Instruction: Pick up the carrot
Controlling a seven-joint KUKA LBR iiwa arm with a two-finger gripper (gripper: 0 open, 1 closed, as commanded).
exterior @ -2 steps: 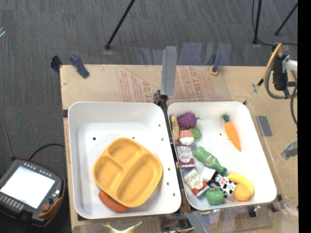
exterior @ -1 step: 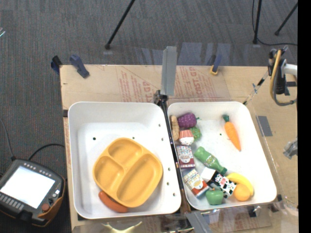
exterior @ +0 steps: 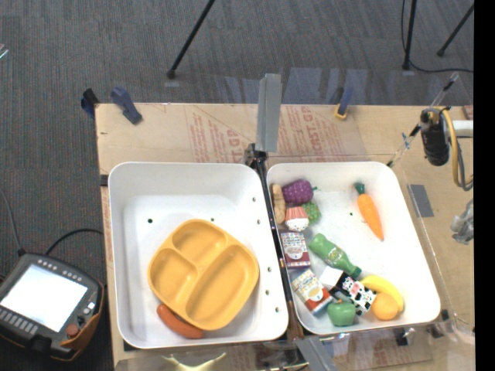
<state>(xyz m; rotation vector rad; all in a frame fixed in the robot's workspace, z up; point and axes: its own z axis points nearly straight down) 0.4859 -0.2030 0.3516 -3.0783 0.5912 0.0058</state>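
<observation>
End effector status first: open or closed, I cannot tell. All that's on offer is a pale grey shape (exterior: 464,224) at the right edge of the tabletop (exterior: 178,134), which may be part of it, and it sits well apart from the target.

And the target is the carrot (exterior: 370,214), lying flat in the right bin (exterior: 418,234), up in its far right area. It's a smooth orange cone, likely plastic, with the green stub pointing to the back wall and the tip angled toward the front. It lies alone on bare white floor, so I'd judge this an easy approach. It's slim enough to pinch across the middle, though the taper could let it slip.

The clutter is elsewhere: bumpy purple grapes (exterior: 297,190) by the divider, a glossy green bottle (exterior: 334,255), small printed cartons (exterior: 295,249), and a banana (exterior: 384,286) in the near corner.

Over in the left bin (exterior: 116,246), a yellow divided plate (exterior: 203,273) rests tilted over a reddish sausage (exterior: 179,323).
</observation>
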